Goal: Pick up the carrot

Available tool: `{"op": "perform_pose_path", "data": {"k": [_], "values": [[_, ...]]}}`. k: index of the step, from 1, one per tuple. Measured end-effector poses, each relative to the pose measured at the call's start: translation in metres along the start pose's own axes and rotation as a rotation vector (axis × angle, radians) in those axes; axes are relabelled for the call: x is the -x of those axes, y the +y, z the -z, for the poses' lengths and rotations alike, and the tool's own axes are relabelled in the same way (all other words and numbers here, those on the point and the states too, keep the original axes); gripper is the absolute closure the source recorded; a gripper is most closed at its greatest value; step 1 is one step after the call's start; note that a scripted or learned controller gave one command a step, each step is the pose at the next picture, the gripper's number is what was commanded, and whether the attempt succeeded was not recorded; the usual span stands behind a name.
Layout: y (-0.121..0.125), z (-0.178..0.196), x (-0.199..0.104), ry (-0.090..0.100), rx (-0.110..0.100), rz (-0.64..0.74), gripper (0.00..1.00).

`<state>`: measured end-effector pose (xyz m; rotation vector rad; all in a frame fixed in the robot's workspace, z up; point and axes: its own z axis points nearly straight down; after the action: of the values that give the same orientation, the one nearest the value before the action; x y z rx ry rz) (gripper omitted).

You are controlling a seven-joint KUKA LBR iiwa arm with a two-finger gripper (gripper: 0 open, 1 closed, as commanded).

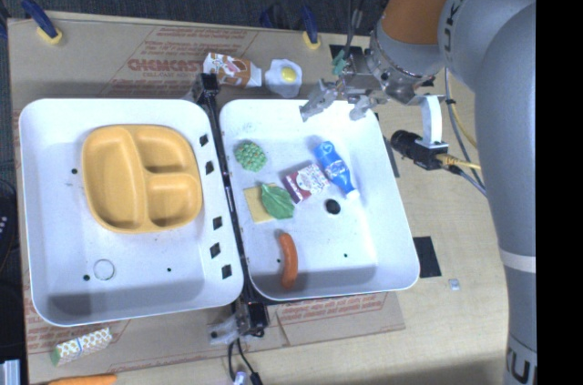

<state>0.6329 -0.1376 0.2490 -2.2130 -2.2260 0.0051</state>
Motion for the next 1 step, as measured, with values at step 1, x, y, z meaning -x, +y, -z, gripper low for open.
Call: {"op": "perform_pose_path", "data": {"k": [1], "values": [[-0.0641,-0.1096,-0.0102,0.001,-0.002,-0.008,0.0]]}}
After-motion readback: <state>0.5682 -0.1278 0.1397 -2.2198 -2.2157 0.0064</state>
